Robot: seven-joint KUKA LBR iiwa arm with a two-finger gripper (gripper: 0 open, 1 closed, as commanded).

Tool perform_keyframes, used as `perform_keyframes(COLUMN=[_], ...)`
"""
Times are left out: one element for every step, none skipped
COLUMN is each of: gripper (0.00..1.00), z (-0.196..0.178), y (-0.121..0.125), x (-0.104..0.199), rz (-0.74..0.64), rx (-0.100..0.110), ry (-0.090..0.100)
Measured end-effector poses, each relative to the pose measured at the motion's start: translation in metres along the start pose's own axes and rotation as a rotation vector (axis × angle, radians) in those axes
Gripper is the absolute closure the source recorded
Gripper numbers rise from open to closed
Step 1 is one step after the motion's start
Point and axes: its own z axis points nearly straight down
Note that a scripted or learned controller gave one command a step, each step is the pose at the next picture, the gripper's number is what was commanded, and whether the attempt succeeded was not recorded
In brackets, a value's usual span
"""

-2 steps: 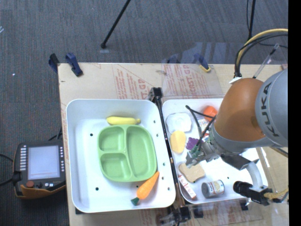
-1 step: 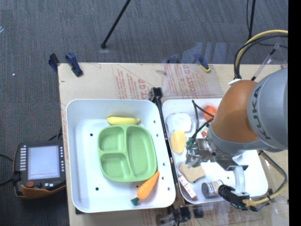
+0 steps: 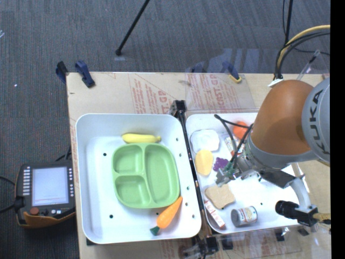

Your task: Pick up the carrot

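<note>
The carrot (image 3: 170, 213), orange with a dark green stem end, lies in the left bin (image 3: 82, 171) near its front right corner, leaning against the green divided plate (image 3: 145, 174). My gripper (image 3: 227, 172) hangs over the right bin (image 3: 269, 228), under the grey and orange wrist, just above a purple bunch of grapes (image 3: 220, 163) and a slice of toast (image 3: 220, 197). It is well to the right of the carrot, across the wall between the bins. Most of the gripper is hidden by the arm.
A banana (image 3: 141, 138) lies behind the plate. The right bin also holds a white round lid (image 3: 206, 140), a yellow piece (image 3: 204, 162), a red item (image 3: 241, 128), a small can (image 3: 245, 216) and a tube (image 3: 214, 215).
</note>
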Motion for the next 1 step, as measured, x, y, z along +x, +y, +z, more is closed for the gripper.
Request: perform_keyframes(gripper=[1.0], z=[0.0313], y=[-0.0087], x=[-0.0238], rz=[-0.605], rx=[0.001], ry=[0.002])
